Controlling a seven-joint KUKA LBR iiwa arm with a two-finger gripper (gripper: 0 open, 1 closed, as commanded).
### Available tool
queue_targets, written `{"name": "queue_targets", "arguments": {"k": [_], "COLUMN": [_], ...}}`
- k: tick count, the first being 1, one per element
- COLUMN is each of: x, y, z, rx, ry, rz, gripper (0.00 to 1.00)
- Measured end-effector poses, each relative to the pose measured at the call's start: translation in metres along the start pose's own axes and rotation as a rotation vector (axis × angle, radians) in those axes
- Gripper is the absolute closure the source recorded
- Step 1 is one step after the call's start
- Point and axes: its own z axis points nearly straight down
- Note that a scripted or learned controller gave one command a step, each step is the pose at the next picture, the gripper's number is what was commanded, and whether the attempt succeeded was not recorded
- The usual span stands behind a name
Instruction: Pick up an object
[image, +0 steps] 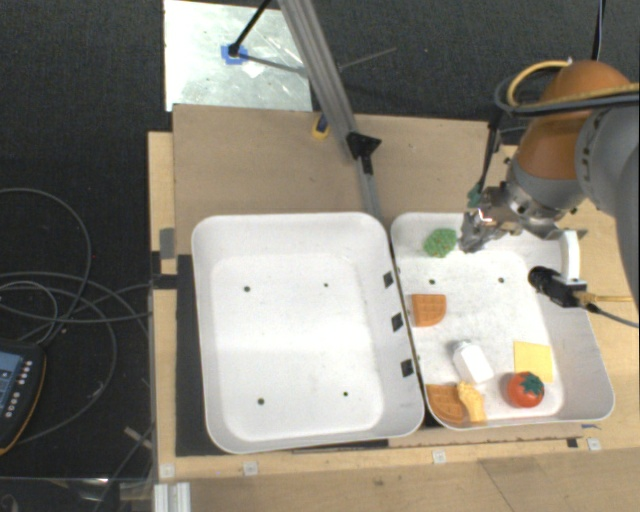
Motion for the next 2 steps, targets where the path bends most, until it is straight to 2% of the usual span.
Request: {"name": "queue_targets", "arguments": {"k": [2], "x": [-0.011], "y": [0.007], "z": [-0.11], "rx": [-0.002], "ry": [-0.001], "rz": [0.0], "gripper": [1.0]}}
